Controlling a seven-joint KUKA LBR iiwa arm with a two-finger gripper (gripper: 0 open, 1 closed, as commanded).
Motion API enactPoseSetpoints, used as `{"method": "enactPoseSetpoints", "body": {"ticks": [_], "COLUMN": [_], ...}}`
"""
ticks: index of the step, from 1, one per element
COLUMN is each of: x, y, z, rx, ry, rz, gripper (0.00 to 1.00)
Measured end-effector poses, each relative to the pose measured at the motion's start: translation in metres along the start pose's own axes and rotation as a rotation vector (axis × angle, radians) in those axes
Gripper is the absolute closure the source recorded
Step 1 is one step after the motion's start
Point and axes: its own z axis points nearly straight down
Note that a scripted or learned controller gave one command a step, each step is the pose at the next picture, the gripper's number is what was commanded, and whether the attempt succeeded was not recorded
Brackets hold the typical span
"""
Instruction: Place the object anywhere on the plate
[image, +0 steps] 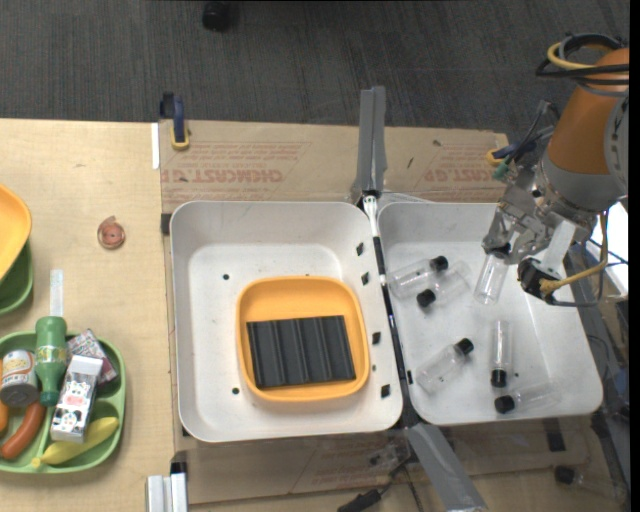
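Vial (519, 398) lies loose; end effector (503, 250) grips a clear vial (491, 278), its cap hidden

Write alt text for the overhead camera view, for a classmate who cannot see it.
A grey and orange robot arm's gripper hangs over the right bin, a clear vial hanging just beneath it, with several more black-capped vials lying below. The left bin holds an orange plate carrying a dark ridged block.
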Motion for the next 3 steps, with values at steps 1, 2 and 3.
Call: {"method": "enactPoseSetpoints", "body": {"ticks": [1, 2, 3], "x": [-0.005, -0.032, -0.044], "y": [0.075, 0.092, 0.099], "z": [-0.010, -0.061, -0.113], "rx": [-0.004, -0.008, -0.008], "ry": [0.001, 0.001, 0.000], "rz": [-0.321, -0.541, -0.750], "gripper": [1.00, 1.00, 1.00]}}
